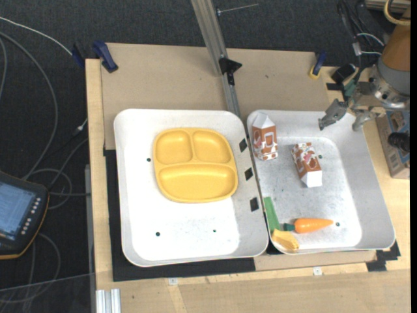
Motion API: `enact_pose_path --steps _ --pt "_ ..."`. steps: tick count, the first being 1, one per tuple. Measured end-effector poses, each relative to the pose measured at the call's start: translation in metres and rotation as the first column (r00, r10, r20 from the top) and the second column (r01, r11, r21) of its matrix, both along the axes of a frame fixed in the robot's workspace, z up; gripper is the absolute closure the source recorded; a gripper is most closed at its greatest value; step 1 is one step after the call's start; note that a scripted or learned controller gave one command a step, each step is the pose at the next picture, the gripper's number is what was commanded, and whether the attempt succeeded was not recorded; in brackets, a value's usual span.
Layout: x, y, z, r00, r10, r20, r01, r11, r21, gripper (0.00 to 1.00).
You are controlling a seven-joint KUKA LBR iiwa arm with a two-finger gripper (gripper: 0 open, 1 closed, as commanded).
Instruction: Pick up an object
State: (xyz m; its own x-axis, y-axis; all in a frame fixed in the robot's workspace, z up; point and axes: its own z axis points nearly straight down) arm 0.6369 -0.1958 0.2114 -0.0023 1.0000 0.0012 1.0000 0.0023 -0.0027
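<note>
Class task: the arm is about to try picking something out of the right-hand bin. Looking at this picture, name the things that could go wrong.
1. The upright carton stands close to the bin wall, so a finger might hit the wall or tip it.
2. The carrot is round and may roll away.
3. The open gripper sits over the bin's far edge and could clip it descending.

This is a robotics lab. The end effector point(343, 117) hangs over a plywood worktop point(163, 77) with blue clamps point(104, 56) on its far edge. Well to its left, loose cables point(39, 109) trail across dark carpet to a control pendant point(19, 210). An aluminium post point(208, 25) rises behind.
</note>
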Motion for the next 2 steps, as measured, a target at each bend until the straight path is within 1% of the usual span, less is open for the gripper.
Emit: enact_pose_path --steps 1,2 --pt "0.000 0.000 0.000 1.000 0.000 0.000 0.000 1.000 0.000 0.00" --pt "0.006 0.000 -0.061 1.000 0.000 -0.005 0.000 1.000 0.001 0.00"
